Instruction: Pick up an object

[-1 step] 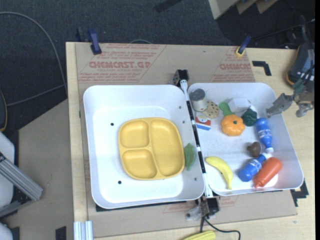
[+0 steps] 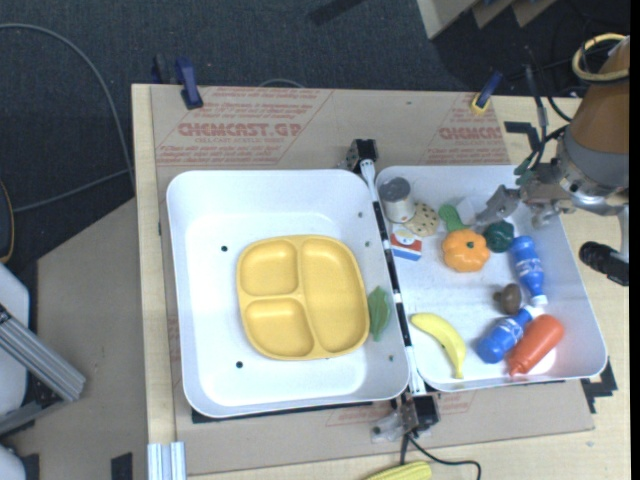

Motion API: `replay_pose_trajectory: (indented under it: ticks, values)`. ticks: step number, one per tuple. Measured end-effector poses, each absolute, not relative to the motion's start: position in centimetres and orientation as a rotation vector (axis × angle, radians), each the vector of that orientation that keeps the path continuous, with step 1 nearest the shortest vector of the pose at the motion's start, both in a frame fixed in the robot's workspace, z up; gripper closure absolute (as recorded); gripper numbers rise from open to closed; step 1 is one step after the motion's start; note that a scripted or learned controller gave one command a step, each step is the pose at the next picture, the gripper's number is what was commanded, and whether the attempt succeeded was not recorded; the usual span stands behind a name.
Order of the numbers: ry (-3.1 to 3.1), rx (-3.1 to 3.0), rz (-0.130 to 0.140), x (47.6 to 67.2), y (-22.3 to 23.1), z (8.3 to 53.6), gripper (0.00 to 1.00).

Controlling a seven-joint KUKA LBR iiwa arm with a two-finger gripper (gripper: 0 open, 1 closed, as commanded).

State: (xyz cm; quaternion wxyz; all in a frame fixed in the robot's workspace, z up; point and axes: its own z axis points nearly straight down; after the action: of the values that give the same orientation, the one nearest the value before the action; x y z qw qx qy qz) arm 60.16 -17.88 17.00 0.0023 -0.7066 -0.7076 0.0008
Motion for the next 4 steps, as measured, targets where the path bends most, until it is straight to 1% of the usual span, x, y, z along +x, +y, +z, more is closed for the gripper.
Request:
replay_pose_trajectory:
  ticks: [1, 2, 3, 4]
  values:
    - [-2.227, -2.218, -0.012, 54.5, -19.3, 10.4, 0.00]
    - [-2.219, -2.220, 0.001, 50.3, -17.0, 8.4, 0.00]
    - [-2.223, -2.221, 0.000, 60.5, -17.9, 11.2, 0.00]
    - [-2.220, -2.216, -0.002, 55.8, -17.0, 8.4, 0.00]
